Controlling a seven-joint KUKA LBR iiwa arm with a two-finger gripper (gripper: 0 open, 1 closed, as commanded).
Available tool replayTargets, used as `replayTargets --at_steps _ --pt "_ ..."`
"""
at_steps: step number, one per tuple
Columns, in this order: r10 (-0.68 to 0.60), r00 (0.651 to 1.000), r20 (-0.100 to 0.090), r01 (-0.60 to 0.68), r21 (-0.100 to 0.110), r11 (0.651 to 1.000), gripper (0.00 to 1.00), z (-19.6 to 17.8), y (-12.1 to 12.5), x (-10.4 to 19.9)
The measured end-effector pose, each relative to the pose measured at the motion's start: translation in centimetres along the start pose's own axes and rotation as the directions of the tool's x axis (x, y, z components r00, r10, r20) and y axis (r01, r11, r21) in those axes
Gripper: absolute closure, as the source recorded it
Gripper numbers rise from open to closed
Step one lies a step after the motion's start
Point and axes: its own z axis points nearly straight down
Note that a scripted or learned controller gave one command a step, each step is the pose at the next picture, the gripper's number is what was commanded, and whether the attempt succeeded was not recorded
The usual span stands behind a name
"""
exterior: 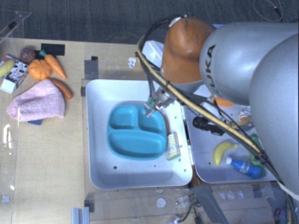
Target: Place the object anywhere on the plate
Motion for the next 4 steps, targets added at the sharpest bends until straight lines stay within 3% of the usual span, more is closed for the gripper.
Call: replayTargets --at_steps 1,2,3,4 --pt "0.0 1.0 0.0 0.0 0.0 1.0 0.0 0.0 0.0 0.0" --pt "0.0 1.0 0.001 0.0 -0.005 1.0 1.0 -1.1 0.1 -0.1" --pt "0.0 1.0 0.001 0.0 -0.005 1.0 0.0 -1.1 0.1 -0.1" --pt "-0.041 0.999 -0.002 0.041 0.003 0.999 0.0 5.5 -4.0 10.3"
